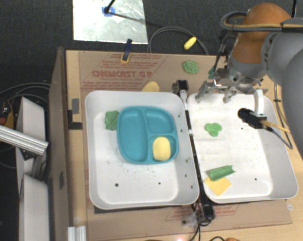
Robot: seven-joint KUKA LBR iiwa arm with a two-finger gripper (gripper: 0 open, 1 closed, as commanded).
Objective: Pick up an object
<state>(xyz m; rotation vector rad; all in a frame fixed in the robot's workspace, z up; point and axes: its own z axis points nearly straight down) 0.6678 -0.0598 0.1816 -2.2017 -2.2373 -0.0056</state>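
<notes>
On the cardboard-covered bench, the left bin holds a teal divided plate. A leafy green piece touches the plate's left rim, and a rounded yellow piece sits in its lower right compartment. The compartment walls would likely crowd a grasp from above, so these look like the harder picks. In the right bin, the pieces lie loose on the flat floor. A small green piece sits alone near the middle. A green stick and a yellow wedge lie at the near left corner, just beside each other and perhaps touching. The gripper hangs over the far left corner of this bin, its fingers spread apart with nothing between them, which suits an approach rather than a carry. No object is picked up yet. The small green piece is the nearest to the gripper and stands apart from the rest, so it is probably the easiest target. The pair in the corner sits close to the bin wall, which may block one finger.
</notes>
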